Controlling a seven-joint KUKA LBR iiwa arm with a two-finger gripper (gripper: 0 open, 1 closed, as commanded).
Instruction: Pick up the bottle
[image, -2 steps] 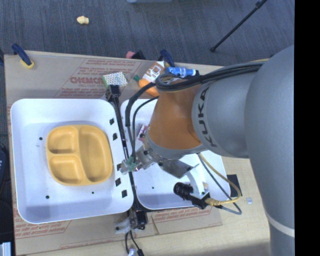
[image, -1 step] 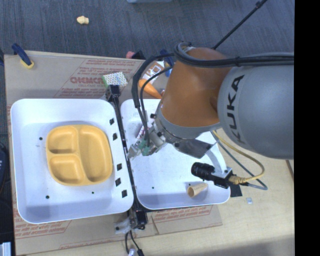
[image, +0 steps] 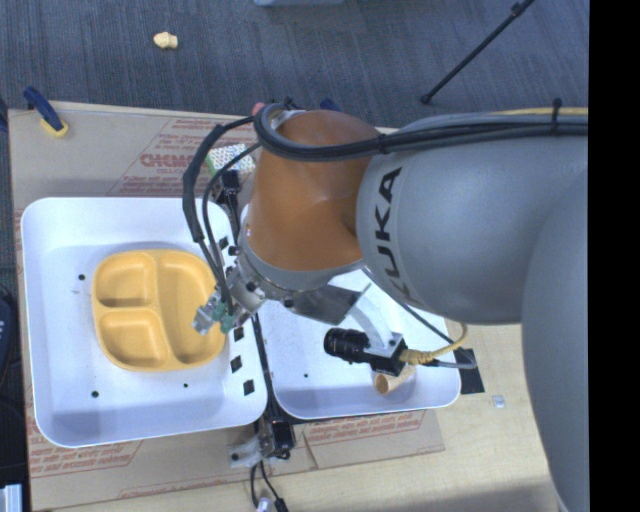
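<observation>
My pincer hangs over the yellow divided plate in the left bin; whether it is open or closed, I cannot tell.

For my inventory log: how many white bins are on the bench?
2. The left bin holds a yellow divided tray; the right bin lies partly hidden under the arm.

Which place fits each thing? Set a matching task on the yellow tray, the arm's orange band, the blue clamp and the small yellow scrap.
Things:
1. tray
2. orange band
3. clamp
4. scrap

Places:
A. on the carpet at the top
B. in the left bin
C. at the board's top left corner
D. over the seam between the bins

Pairs: 1-B, 2-D, 3-C, 4-A
</observation>
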